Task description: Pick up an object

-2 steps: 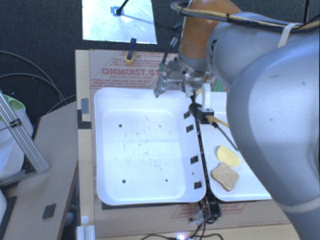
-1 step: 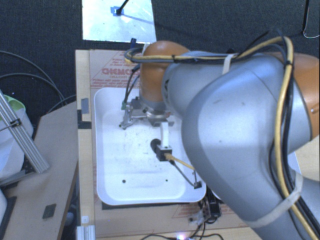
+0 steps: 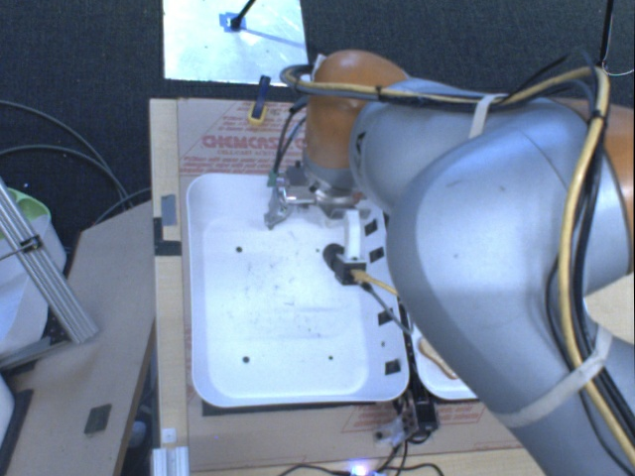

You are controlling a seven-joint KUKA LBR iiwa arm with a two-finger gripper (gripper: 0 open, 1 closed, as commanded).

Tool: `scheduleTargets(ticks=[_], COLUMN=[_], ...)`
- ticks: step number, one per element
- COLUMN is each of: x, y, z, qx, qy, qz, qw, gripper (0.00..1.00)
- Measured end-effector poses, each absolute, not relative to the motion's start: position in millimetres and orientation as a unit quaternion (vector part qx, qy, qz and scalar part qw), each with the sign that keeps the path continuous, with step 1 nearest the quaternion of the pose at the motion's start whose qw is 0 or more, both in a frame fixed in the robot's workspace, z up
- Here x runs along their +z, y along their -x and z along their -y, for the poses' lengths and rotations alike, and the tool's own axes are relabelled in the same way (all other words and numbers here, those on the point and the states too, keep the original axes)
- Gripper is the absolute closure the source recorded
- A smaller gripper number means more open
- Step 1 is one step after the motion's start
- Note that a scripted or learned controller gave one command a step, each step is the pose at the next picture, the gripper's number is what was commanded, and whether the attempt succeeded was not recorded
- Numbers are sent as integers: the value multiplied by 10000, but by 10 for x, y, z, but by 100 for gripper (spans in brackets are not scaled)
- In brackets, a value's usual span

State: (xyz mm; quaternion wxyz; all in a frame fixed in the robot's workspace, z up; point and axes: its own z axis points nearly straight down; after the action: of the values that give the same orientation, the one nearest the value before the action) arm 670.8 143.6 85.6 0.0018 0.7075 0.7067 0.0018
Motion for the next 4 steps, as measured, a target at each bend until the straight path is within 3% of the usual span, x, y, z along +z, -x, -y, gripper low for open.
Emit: scheduleTargets(ticks=[1, 2, 3, 4], x=[857, 968, 2775, 3447], y=[-6685, -6699, -6049, -4959], z=[-2173, -2131, -2213, -1952], qx=[24, 24, 74, 22], qy=[-7035, -7041, -7044, -7047], qz=[-7107, -7100, -7097, -7095], qw=[7, 14, 20, -7], gripper=[0, 100, 100, 100])
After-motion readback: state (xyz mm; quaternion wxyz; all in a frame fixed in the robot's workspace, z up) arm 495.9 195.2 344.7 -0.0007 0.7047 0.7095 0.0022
